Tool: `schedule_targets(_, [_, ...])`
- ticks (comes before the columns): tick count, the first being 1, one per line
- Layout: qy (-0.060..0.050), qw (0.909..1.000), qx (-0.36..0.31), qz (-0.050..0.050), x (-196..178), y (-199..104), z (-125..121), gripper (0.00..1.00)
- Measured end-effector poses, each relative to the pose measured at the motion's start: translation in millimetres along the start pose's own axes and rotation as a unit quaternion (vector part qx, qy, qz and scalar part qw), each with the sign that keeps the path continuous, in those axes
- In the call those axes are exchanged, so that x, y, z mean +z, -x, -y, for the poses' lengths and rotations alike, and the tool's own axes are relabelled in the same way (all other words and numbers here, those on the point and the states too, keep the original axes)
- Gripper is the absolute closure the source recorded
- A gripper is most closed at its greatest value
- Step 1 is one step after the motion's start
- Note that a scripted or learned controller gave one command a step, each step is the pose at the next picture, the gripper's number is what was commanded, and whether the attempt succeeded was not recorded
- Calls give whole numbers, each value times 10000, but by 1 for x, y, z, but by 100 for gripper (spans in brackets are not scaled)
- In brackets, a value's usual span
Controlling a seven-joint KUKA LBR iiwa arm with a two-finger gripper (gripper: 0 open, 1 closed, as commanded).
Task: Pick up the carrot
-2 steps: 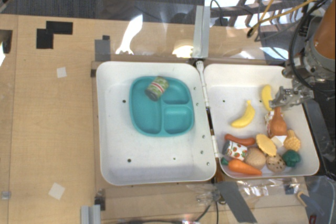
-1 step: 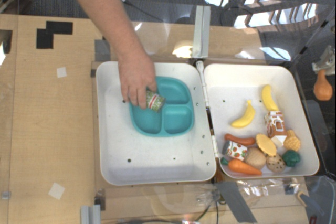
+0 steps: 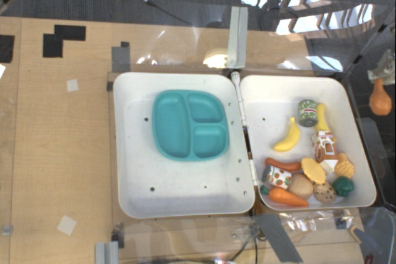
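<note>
The carrot [image 3: 288, 196] is orange and tapered. It lies on its side at the front edge of the right bin [image 3: 272, 102], pressed in among other toy foods. A potato [image 3: 301, 185] touches it from behind and a small printed box [image 3: 279, 178] sits just above its left end. A short stretch of the arm [image 3: 380, 96], grey with its orange band, hangs at the far right edge, beyond the bin's right wall and well away from the carrot.
The right bin also holds a banana [image 3: 288, 135], a green can [image 3: 307, 112], a milk carton [image 3: 323, 146], corn [image 3: 344, 165], broccoli [image 3: 343, 186] and a cookie [image 3: 323, 193]. A teal divided plate [image 3: 190, 125] lies in the left bin [image 3: 133, 151].
</note>
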State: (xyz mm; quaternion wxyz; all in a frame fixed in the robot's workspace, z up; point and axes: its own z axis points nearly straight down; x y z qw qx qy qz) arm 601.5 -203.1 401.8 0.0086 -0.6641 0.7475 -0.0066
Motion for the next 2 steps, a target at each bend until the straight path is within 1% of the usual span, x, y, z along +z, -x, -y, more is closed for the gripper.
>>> schedule_targets(2, [-94,10000,-2,29,-24,4,4,100])
